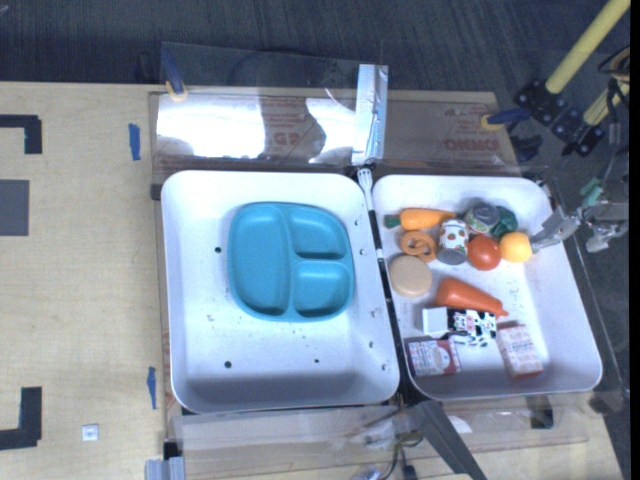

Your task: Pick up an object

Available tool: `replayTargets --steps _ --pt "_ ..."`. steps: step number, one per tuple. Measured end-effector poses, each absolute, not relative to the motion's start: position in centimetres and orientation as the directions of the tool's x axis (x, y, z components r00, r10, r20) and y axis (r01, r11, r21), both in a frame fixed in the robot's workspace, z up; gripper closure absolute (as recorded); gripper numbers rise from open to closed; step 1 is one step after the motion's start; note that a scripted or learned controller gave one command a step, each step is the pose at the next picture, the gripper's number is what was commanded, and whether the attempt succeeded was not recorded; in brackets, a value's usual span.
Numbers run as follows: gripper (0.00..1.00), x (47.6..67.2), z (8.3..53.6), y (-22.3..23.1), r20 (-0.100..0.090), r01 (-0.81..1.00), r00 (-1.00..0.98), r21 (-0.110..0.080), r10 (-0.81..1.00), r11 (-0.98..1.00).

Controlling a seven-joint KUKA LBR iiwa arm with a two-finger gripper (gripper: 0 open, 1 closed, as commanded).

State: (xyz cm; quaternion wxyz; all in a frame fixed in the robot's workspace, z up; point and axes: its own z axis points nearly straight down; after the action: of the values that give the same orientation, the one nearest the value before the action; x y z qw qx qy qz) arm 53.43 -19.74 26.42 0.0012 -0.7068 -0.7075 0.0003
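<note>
The right bin (575, 298) holds several small objects. An orange carrot (425, 218) and an orange ring (418, 245) lie at its back left, with a tan round disc (410, 275) just in front of them. A red tomato (483, 253), a yellow lemon (516, 247) and a grey-green item (487, 215) cluster at the back. An orange cone (468, 295) lies in the middle. A cow-patterned carton (470, 325), a red-and-white packet (432, 356) and a pink box (520, 351) sit near the front.
The left bin (190, 298) holds a blue divided plate (292, 260). A clear plastic panel (270, 118) stands behind the bins. A yellow pole (590, 33), clamps and cables crowd the upper right, and a metal bracket (558, 228) touches the right bin's rim.
</note>
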Motion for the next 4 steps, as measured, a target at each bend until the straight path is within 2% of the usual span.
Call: replayTargets --steps 1,2,3,4 --pt "0.0 62.0 17.6 -19.6 0.001 1.0 -0.029 -0.005 1.0 0.029" --pt "0.0 60.3 11.3 -21.2 0.003 0.999 -0.038 0.008 0.999 0.038" --pt "0.0 64.0 9.1 -21.3 0.024 0.999 -0.036 -0.026 0.999 0.037" --pt "0.0 62.1 8.7 -19.2 0.0 0.997 -0.081 0.001 0.997 0.081"
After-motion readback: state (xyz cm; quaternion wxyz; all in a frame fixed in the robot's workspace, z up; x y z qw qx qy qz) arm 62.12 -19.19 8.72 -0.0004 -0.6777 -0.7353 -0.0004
